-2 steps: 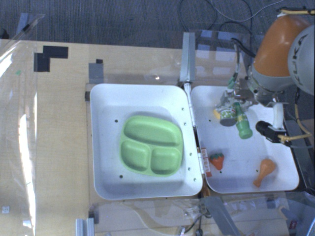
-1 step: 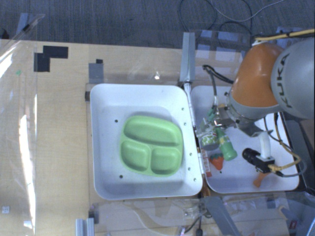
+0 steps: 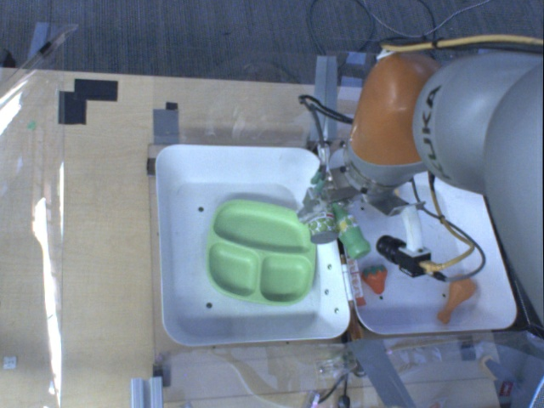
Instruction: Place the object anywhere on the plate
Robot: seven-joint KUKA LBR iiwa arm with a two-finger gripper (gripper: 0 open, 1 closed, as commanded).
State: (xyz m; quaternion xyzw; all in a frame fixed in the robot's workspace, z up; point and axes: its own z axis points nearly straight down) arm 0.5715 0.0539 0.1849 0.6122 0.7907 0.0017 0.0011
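Toy of green plastic, short and rounded like a small bottle (image 3: 353, 240), sits tilted at the left edge of the right shallow white bin (image 3: 493, 228), close against the wall it shares with the other bin. Its upper end runs up under the two-finger gripper (image 3: 324, 216); its lower end points down into the right bin. From this angle I cannot tell how far the gripper is open, or whether it has hold of the toy.

The gripper hangs over the shared wall, just above the upper right corner of a light green plastic plate with three compartments (image 3: 255, 224). That plate lies flat in the middle of the left shallow white bin (image 3: 178, 228). The green toy is beside the plate and off it.

In the right bin, a small red strawberry-shaped toy with a green top (image 3: 373, 278) lies just below the green toy. An orange drumstick-shaped toy (image 3: 457, 298) lies further right, near the bin's lower edge.

The grey arm with its orange band (image 3: 395, 113) reaches in from the right, above the right bin. Both bins rest on a pale wooden bench (image 3: 102, 253).
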